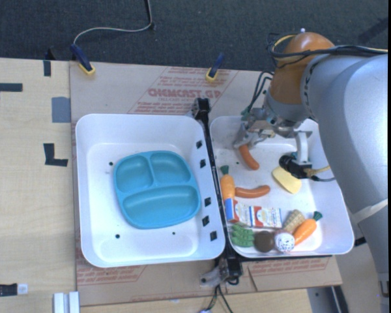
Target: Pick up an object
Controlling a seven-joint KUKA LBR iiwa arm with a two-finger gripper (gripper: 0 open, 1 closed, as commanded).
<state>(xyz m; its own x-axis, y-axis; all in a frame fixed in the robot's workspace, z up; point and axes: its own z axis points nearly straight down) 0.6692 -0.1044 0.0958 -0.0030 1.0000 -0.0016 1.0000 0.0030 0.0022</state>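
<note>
We've got the gripper down in the right bin, up near its back left corner. A short orange-red sausage sits right at the fingertips, tilted, but we honestly can't tell if it's pinched or just lying under them. It's too small and cluttered there to call.

Just beside that, toward the front, a longer sausage lies flat, with a yellow wedge of cheese to its right. Along the bin's left wall there's an orange bottle-like thing, then a red and white carton. At the front edge we see something green, a brown ball, a white ball and a carrot bunched together.

The left bin holds a blue divided tray, sitting flat in the middle.
</note>
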